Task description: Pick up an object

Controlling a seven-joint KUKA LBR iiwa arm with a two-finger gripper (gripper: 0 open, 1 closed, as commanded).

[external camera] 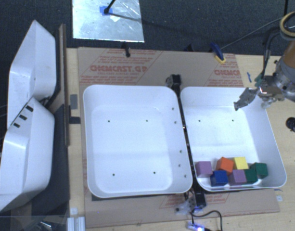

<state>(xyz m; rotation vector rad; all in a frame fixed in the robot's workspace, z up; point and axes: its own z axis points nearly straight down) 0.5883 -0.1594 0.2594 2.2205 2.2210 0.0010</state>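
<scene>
A cluster of small blocks sits in the right bin [270, 129], packed against its near edge toward the near right corner. The jaws [244, 100] hang over the far right part of that same bin, well apart from the blocks, which lie toward the near edge from them and slightly to the right.

The cluster is made of a purple block [203, 168] at its left end, a blue block [219, 177] just beside it at the near wall, an orange block [225, 164] behind the blue one, a yellow block [241, 163] right of the orange, a second purple block [238, 176] in front of the yellow, and a green block [257, 171] at the right end. They touch or nearly touch one another. As a group they run in a band along the near edge of the bin, left to right; each block alone is roughly cubic, with no clear long axis.

The arm [289, 66] enters from the right edge, its wrist above the bin's far right corner, the tool slanting down and leftward into the bin. Whether the jaws stand wide or narrow cannot be told at this size; nothing shows between them.

The left bin [89, 129] stands beside the right one on the cardboard-covered surface [137, 66].
</scene>
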